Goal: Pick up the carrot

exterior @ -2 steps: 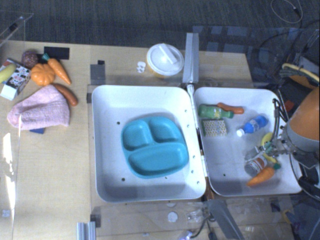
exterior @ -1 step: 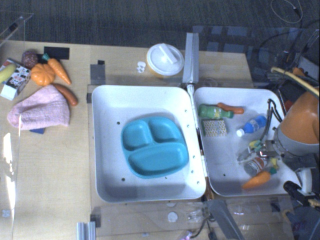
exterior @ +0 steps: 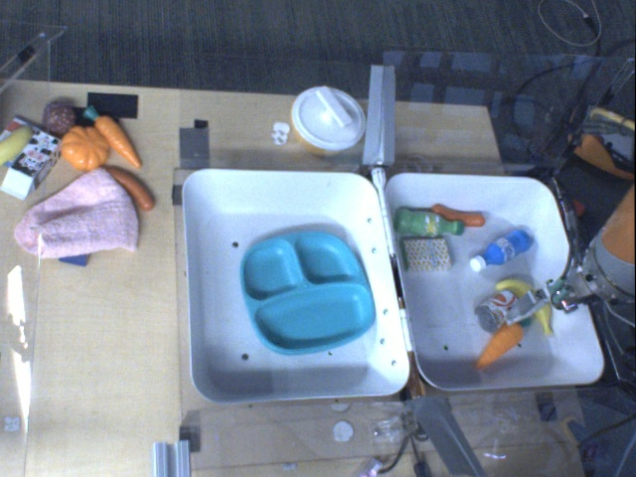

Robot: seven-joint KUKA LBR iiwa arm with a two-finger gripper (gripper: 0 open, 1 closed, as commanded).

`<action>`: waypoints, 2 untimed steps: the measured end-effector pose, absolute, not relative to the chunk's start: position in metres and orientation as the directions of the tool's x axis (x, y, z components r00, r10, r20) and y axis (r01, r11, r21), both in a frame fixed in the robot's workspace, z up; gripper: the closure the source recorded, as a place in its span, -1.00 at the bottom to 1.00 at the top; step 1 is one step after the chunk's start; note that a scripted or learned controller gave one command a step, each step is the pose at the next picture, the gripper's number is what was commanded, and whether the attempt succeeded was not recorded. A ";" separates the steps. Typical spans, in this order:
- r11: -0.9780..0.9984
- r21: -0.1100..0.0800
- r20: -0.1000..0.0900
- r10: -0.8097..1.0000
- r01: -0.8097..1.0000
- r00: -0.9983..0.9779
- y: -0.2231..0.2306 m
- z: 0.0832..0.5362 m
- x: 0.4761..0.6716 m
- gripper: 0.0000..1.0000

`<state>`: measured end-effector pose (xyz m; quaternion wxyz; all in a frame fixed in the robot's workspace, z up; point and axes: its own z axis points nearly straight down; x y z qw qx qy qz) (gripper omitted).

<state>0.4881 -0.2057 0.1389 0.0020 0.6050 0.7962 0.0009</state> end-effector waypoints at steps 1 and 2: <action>0.419 0.049 -0.035 0.908 0.906 -0.418 -0.179 0.113 0.506 -1.00; 0.625 0.042 -0.049 0.781 0.780 -0.623 -0.185 0.113 0.508 -1.00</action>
